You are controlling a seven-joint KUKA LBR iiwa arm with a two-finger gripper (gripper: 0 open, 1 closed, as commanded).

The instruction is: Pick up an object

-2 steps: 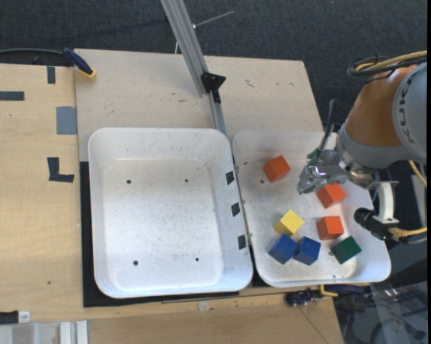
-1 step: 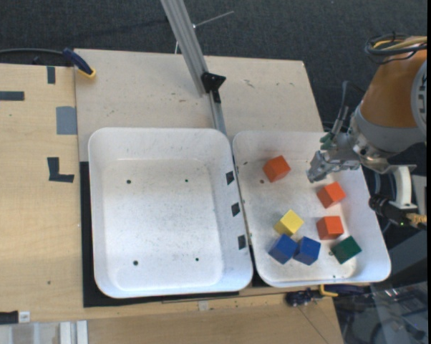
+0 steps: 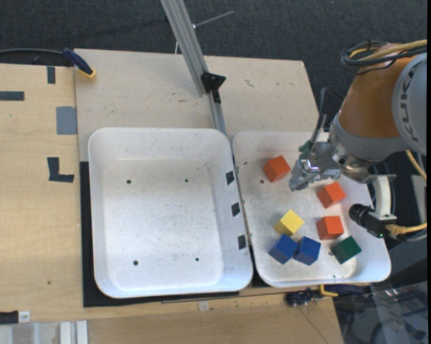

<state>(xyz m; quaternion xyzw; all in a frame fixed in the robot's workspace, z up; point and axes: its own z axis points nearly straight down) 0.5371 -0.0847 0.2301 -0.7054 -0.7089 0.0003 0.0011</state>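
The right bin (image 3: 262, 264) holds several wooden cubes: an orange cube (image 3: 276, 168) toward the back, another orange cube (image 3: 331, 194), a third orange cube (image 3: 330, 226), a yellow cube (image 3: 290, 222), two blue cubes (image 3: 282, 249) (image 3: 307, 250) and a green cube (image 3: 346, 249). My gripper (image 3: 303, 179) hangs low over the right bin, between the back orange cube and the middle one. I see no cube between its fingers.
The left bin (image 3: 158, 213) lies beside the right one, sharing a raised rim. A slanted metal pole (image 3: 187, 38) crosses the back of the bench. The grey and orange arm (image 3: 376, 113) covers the right bin's far right corner.
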